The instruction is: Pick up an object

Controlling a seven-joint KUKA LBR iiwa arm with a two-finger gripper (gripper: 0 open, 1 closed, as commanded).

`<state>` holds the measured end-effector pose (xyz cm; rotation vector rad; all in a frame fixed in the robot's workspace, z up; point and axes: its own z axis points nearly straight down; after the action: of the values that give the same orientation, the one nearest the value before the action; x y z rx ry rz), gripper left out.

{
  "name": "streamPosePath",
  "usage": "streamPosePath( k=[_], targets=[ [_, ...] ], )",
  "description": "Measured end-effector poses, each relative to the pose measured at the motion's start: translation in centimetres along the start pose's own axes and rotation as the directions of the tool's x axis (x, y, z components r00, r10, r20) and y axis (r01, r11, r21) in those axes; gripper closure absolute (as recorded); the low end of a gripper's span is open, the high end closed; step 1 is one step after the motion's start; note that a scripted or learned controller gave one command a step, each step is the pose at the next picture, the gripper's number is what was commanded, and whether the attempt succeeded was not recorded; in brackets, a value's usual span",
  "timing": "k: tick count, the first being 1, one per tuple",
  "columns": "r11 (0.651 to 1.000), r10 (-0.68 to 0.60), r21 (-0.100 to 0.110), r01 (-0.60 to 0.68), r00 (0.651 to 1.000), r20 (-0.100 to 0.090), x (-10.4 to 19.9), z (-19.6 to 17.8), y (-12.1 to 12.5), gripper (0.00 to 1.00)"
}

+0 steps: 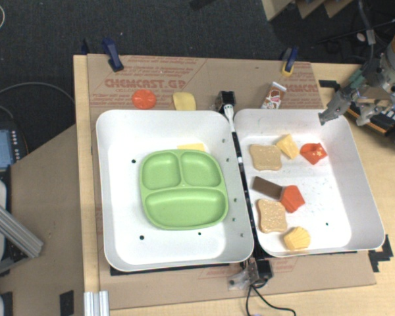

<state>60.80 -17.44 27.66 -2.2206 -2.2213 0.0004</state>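
- The arm comes in from the right and its gripper (334, 110) hangs over the far right corner of the right bin (362, 196).
- The grey fingers point down and to the left — nothing sits between them. I cannot tell if they are apart or together.
- The closest thing to the gripper is a red block (313, 152). It lies in the right bin, just near and a bit left of the gripper, not touching it.
- A yellow wedge (288, 145) lies left of the red block, beside a slice of toy bread (265, 157).
- Nearer in the same bin lie a brown bar (268, 188), an orange-red block (292, 198), another bread slice (271, 216) and a yellow lump (296, 238).
- The left bin (115, 196) holds a green plate (183, 188) with three parts — a yellow piece (191, 147) peeks out at its far edge.
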Motion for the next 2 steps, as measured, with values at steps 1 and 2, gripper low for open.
streamPosePath(
  k=[1,2],
  targets=[
    [1.000,0.006,0.017,-0.006,1.000,-0.004,-3.1,14.9,-5.9,0.00],
    [1.000,-0.005,-0.001,0.005,1.000,-0.010,-4.4,19.3,0.0,0.00]
  ],
)
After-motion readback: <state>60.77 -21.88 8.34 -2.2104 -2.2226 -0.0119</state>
